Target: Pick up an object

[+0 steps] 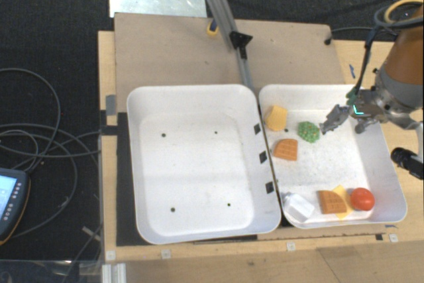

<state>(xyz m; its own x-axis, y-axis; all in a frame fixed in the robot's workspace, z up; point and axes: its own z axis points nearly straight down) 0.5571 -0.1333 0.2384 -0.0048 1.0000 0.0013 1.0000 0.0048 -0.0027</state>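
I had the gripper (333, 121) (its grip state I couldn't tell) hovering low in the right bin (391, 175), the green object (308, 131) just beside it, likely my target.

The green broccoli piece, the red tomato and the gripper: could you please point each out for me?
green broccoli piece (308, 131), camera view, middle of its top.
red tomato (362, 199), camera view, centre of its surface.
gripper (329, 124), camera view, between its fingertips.
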